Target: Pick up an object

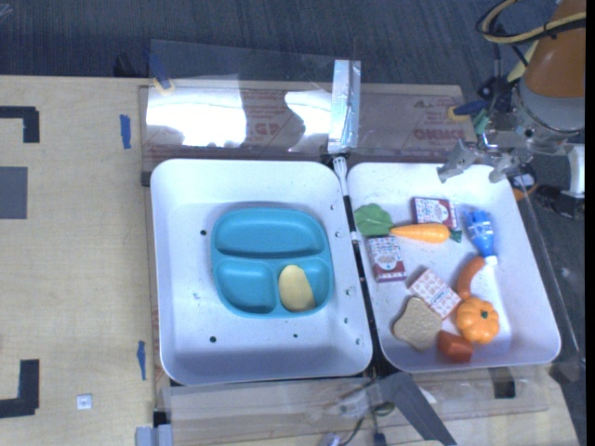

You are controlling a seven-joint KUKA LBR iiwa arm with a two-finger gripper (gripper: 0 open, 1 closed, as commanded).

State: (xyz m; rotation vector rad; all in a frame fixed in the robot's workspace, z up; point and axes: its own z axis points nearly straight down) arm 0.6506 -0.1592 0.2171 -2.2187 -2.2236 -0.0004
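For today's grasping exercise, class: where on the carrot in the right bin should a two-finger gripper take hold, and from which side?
Probably the carrot at its thick orange middle, coming straight down from above. It lies flat, tip pointing left toward the green leaf, so fingers should close across its narrow width. The gripper is near the bin's far edge.

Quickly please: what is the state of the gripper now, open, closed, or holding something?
Gripper: open, holding nothing, above the far edge of the right bin.
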